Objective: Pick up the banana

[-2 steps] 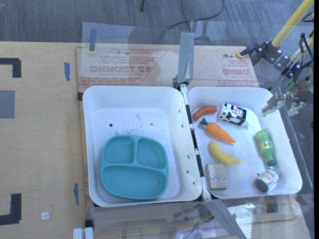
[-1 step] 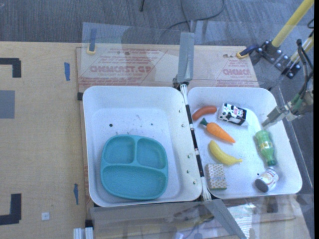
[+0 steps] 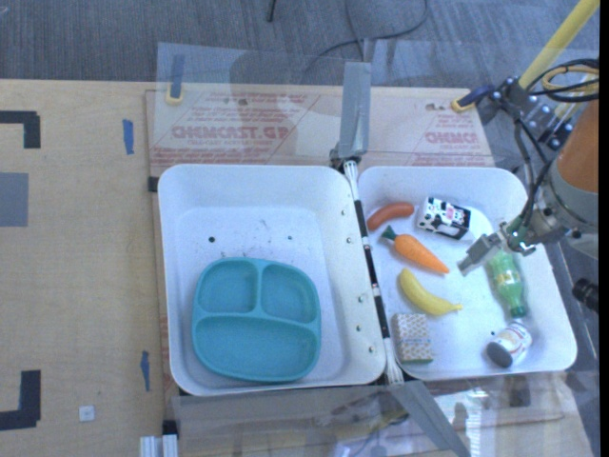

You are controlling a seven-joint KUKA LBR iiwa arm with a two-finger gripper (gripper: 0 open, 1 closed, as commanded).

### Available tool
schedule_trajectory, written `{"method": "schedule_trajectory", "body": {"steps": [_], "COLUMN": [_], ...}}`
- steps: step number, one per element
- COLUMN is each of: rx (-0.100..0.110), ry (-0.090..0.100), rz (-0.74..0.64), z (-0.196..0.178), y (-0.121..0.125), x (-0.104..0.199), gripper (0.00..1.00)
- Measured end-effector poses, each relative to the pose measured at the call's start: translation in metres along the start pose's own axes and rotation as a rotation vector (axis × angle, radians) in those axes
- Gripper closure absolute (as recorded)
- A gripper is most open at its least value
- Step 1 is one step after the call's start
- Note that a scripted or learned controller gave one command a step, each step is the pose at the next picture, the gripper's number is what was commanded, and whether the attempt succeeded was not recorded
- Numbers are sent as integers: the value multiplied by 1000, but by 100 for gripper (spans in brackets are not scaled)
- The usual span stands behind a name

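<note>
Far left of the gripper, in the left bin: a teal divided plate. Closer, in the right bin: a speckled sponge low down, an orange sausage, a carrot, the banana lying free just down-left of the fingers. Up-left, a black-and-white toy, possibly a cow. Gripper hovering, fingers seemingly apart, clamped on nothing. Just right, a green bottle; below, a small jar
</note>
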State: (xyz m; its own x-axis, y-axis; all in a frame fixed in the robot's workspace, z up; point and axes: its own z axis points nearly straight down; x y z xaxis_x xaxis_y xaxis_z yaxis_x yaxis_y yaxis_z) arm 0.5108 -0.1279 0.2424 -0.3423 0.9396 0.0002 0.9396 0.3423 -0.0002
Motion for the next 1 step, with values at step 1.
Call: {"method": "schedule_trajectory", "body": {"steps": [1], "rx": [1], "ry": [1], "rz": [-44], "z": [59], "y": [-9], "x": [65], "gripper": [0]}}
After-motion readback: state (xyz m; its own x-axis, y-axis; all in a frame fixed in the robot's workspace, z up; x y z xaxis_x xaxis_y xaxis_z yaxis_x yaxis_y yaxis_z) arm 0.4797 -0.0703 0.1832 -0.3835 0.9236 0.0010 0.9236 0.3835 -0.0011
